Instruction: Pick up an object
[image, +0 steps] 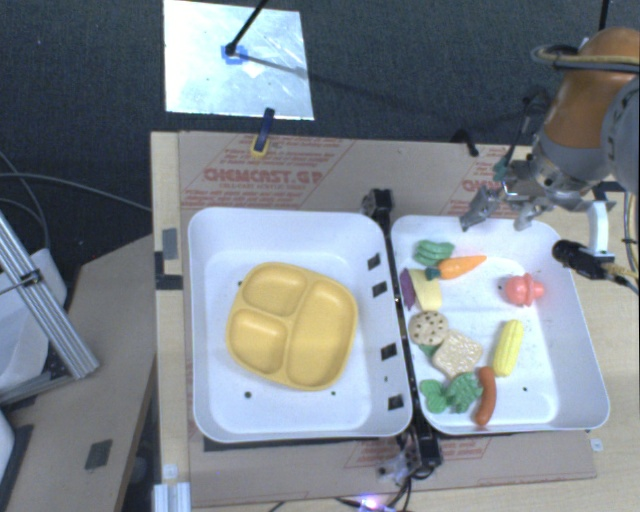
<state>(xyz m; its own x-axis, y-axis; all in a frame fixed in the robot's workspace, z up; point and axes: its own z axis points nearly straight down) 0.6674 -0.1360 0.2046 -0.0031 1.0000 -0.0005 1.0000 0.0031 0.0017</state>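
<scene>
My gripper (498, 212) hangs over the far rim of the right bin (575, 330), its two fingers spread apart with nothing between them. Below it in that bin lie toy foods: a green pepper (433, 251), an orange carrot (461, 266), a pale yellow wedge (428, 292) beside a purple piece (407, 287), a pink fruit (522, 290), a chip cookie (428, 327), a slice of toast (458, 353), a yellow corn cob (508, 346), green broccoli (452, 392) and a red-orange sausage (486, 395).
The left bin (215, 300) holds a yellow divided plate (293, 325). Black clips (381, 205) join the two bins along the middle. A cardboard sheet (300, 170) lies under both bins. A black fitting (575, 257) sits at the right bin's far right rim.
</scene>
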